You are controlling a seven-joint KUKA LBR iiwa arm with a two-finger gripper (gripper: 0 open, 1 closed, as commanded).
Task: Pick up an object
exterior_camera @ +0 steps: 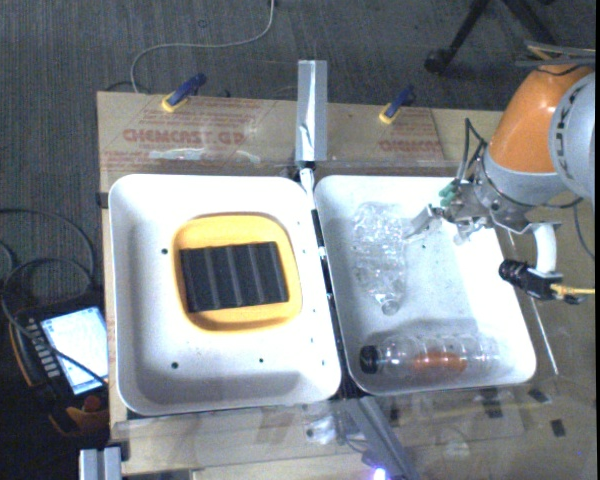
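In the right bin a crumpled clear plastic bottle lies near the middle-left. A second clear bottle with a dark cap and brownish contents lies along the front wall. My gripper hangs low over the bin's back right part, just right of the crumpled bottle's upper end and apart from it. I see nothing held in it. In the left bin rests a yellow-orange tray-like object with a black ribbed top.
A metal divider post stands at the back between the bins. Two blue-and-yellow clamps sit on the cardboard backing. A black cable fitting hangs off the arm at the right bin's edge.
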